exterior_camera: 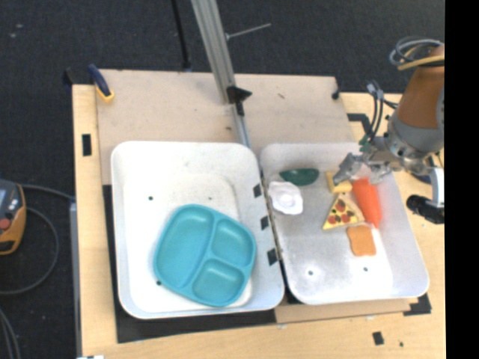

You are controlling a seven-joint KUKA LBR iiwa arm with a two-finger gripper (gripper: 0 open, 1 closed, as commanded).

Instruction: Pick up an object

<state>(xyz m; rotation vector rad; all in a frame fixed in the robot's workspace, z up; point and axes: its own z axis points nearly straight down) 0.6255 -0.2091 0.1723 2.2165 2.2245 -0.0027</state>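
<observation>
**Arm poised over the right bin's toy food**

Nearest the camera, the left bin (135, 170) holds a teal divided plate (205, 254), lying flat toward the bin's front with its three compartments facing up. The right bin (397, 275) beside it carries the small things. Toward its front lies a small orange block (361, 239), like a piece of bread. Just behind that sits a pizza slice (342, 213), its tip pointing to the back of the bin and its crust toward the front. Touching or nearly touching the slice on the right is a carrot (368, 200), long axis running front to back with a slight lean, its upper end tucked under the arm's tool. To the left, near the wall the two bins share, rests a white crumpled cup-like thing (286, 198), and behind it a dark green leaf-shaped piece (299, 176).

The gripper (346, 176) hangs low just above the pizza tip and beside the carrot's far end. I cannot tell how far apart its fingers stand, nor whether they have hold of anything. The grey arm with its orange band (419, 96) comes in from the right.
</observation>
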